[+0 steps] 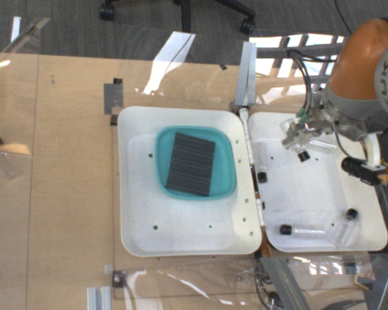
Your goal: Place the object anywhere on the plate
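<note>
Two white bins sit side by side on my wooden bench, dark carpet and an office chair base at the far edge. Left bin holds the teal plate; a dark ribbed rectangular object lies flat on the plate, centred. Right bin has clear tubes with black caps: one near its near edge, another near-right corner. Gripper hovers over the right bin's far part, well apart from the plate. I cannot tell the hand's state; clutter around the wrist hides it.
</note>
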Action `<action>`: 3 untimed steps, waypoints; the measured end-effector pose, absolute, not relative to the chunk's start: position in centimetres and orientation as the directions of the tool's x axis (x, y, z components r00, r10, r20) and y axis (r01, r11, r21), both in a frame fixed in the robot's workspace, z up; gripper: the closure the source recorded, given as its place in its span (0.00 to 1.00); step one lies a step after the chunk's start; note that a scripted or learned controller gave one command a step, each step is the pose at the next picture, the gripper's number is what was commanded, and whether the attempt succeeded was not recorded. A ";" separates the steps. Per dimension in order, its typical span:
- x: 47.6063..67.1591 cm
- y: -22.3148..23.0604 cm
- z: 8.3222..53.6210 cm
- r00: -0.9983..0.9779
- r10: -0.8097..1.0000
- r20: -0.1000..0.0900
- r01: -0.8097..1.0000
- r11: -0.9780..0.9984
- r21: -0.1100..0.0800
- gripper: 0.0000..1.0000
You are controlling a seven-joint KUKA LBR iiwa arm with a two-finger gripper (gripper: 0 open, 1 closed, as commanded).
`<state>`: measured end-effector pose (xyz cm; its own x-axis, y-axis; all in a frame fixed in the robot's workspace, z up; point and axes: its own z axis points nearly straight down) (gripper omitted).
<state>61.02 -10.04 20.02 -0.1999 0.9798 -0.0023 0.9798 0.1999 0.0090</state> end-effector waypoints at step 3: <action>57.5 1.4 19.4 -0.572 0.820 -0.004 0.820 0.572 0.007 0.00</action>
